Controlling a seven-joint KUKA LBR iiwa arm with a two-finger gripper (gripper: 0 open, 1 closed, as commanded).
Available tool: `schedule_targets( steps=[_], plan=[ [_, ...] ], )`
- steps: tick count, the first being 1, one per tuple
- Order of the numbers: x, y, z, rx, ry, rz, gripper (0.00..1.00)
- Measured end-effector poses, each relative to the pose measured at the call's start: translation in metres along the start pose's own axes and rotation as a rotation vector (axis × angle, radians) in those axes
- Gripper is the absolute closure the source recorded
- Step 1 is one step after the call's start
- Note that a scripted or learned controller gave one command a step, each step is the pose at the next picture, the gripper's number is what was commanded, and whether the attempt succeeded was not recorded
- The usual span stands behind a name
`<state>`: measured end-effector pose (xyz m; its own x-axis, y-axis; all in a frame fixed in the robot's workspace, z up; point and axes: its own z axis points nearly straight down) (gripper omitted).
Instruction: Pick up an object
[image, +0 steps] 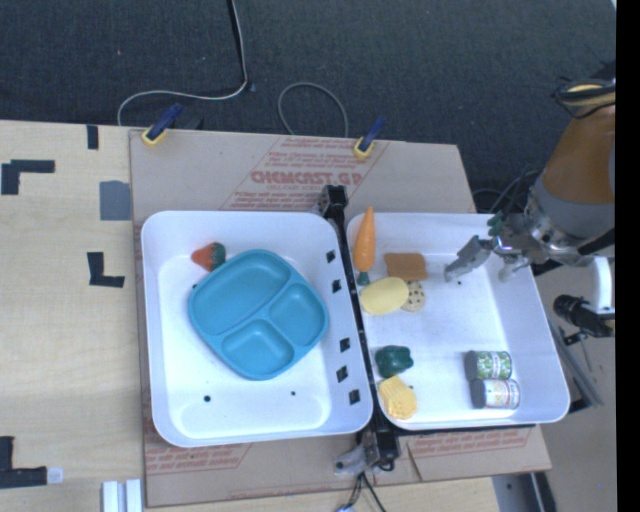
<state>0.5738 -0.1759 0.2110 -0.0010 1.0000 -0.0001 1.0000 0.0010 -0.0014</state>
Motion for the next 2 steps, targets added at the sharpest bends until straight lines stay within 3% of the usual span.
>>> schedule_targets(
  steps=[1, 2],
  plan=[
    [0.048, 0.015, 0.128, -0.001, -0.001, -0.003, 0.00],
    [0.070, 0.076, 0.125, -0.004, -0.008, -0.003, 0.00]
  ],
)
